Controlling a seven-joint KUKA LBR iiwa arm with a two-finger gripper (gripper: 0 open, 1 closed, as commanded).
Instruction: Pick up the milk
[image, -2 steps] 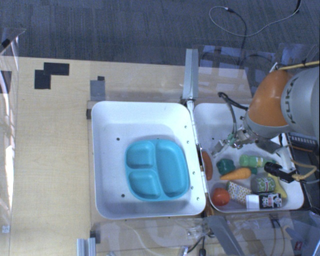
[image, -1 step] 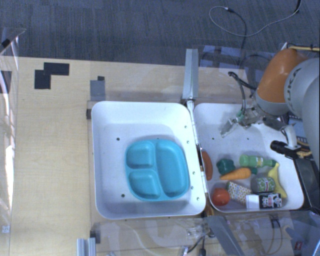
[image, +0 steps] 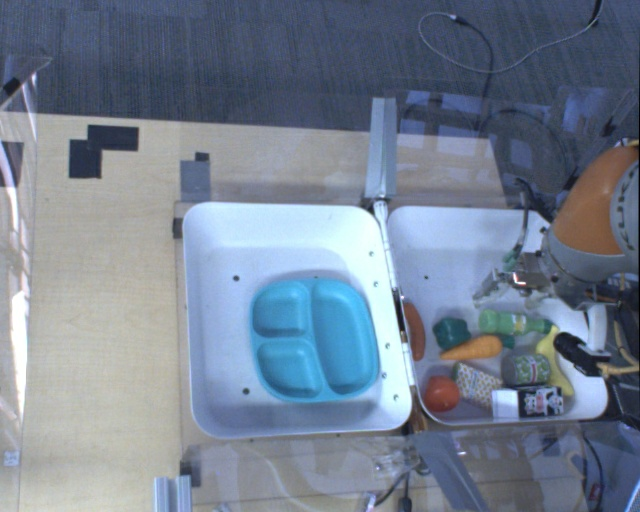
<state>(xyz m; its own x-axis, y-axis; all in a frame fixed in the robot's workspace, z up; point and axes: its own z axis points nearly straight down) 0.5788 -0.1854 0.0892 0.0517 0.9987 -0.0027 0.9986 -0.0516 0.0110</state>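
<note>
Blue plastic, a divided plate (image: 315, 337), is lying in the left bin (image: 215, 250). In the right bin (image: 440, 240) a red tomato (image: 441, 393), an orange carrot (image: 471, 349) and a green bottle (image: 514, 323) are crowding together. The milk (image: 528, 402), a white carton with black patches, is lying on its side at the front wall. The gripper (image: 508, 281) is hovering above the bottle, holding nothing; its spread I cannot tell.

A robotics lab, plainly. Pale wooden bench (image: 100, 300) with two white bins (image: 210, 330) bolted side by side between metal brackets (image: 380, 150). Black marker squares (image: 100, 148) stuck on the benchtop. Clear plastic guards at the edges, loose cable (image: 480, 50) trailing over grey carpet (image: 250, 50). Grey-and-orange arm (image: 595, 215) reaching in over toy food (image: 470, 349).
</note>
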